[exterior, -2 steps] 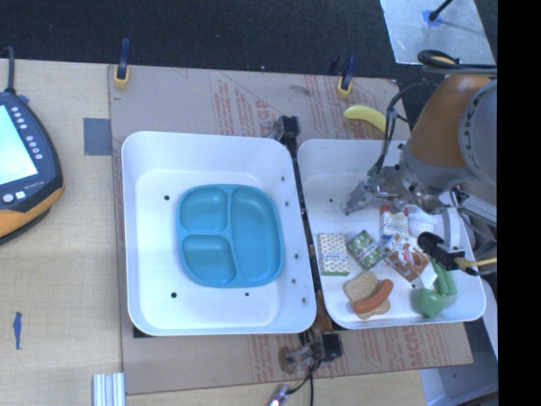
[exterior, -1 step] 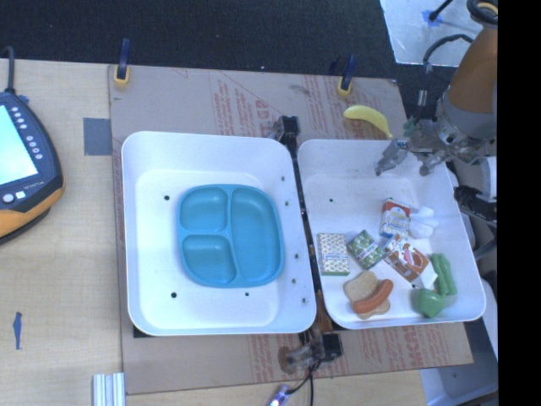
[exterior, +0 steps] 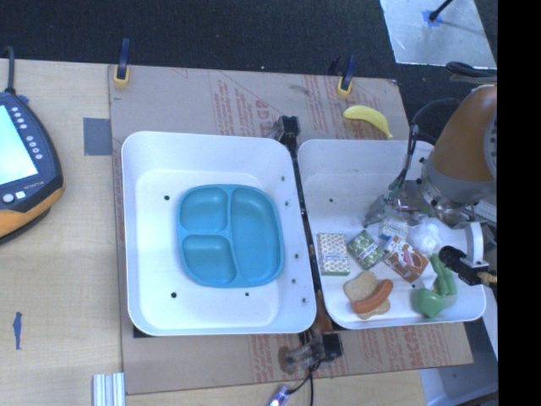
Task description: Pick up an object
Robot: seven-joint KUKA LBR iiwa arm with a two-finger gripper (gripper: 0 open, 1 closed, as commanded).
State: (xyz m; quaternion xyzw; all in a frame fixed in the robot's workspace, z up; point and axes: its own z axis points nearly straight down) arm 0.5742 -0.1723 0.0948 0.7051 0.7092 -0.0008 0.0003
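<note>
White plastic bins sit side by side on the worktop (exterior: 76, 311). The left bin (exterior: 152, 303) carries a blue divided plate (exterior: 230, 235). The right bin (exterior: 338, 176) carries the loose things any of which could serve as the pick: a small patterned packet (exterior: 332, 253), a green-and-white packet (exterior: 364, 248), a reddish snack packet (exterior: 407, 261), a slice of bread with a sausage (exterior: 370, 294) lying on it, and a green toy (exterior: 434, 294) near the bin's right corner. A yellow banana (exterior: 368, 118) lies outside the bins, on the cardboard behind the right one.

The arm (exterior: 463, 146) reaches over the right bin's far side, and its tool (exterior: 393, 214) hangs low over the cluster of packets, just beside or touching the topmost wrappers. Whether the tool is released or clenched cannot be told here; the metal parts blur into the shiny wrapping.

Judging by this, the approach looks done and the arm is at the grasp itself. Everything seems to rest on the bin floor, so closing, lifting and proving the hold are all left.
</note>
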